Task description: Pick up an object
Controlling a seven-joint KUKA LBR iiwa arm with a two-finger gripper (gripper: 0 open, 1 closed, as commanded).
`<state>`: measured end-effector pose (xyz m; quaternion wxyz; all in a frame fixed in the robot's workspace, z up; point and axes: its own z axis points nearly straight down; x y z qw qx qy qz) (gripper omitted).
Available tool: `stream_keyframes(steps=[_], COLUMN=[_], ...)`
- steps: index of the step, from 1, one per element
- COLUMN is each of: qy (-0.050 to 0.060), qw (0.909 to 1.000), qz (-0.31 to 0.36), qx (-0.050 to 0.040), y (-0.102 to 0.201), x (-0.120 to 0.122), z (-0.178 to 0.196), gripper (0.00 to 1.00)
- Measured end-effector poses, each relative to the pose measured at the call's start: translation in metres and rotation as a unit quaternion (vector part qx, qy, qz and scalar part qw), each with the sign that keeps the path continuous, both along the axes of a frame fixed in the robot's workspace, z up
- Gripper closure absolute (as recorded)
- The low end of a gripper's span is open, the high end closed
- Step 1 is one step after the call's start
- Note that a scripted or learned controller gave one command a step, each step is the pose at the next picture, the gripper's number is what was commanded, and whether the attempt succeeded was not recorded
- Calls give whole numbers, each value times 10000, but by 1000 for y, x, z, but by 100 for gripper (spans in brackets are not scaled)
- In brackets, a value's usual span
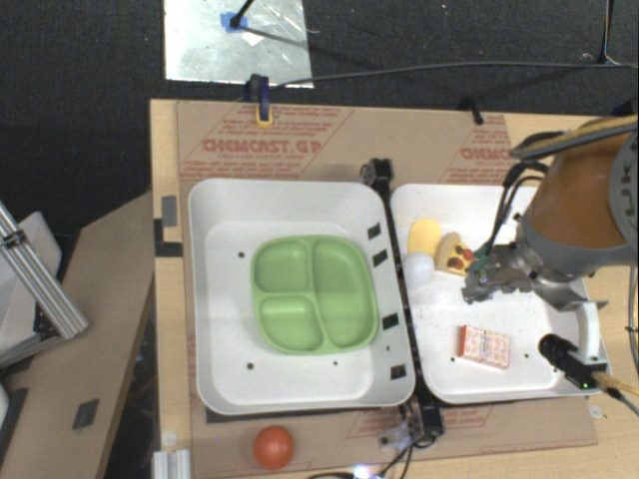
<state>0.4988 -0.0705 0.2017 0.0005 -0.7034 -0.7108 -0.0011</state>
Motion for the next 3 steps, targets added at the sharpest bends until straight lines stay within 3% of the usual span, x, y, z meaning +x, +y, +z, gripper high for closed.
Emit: stream_keyframes(steps=[3], qy=[-4], qw=[10000], qz=[3], qx=[3], y=[153], x=[1], z=[31], gripper=[100])
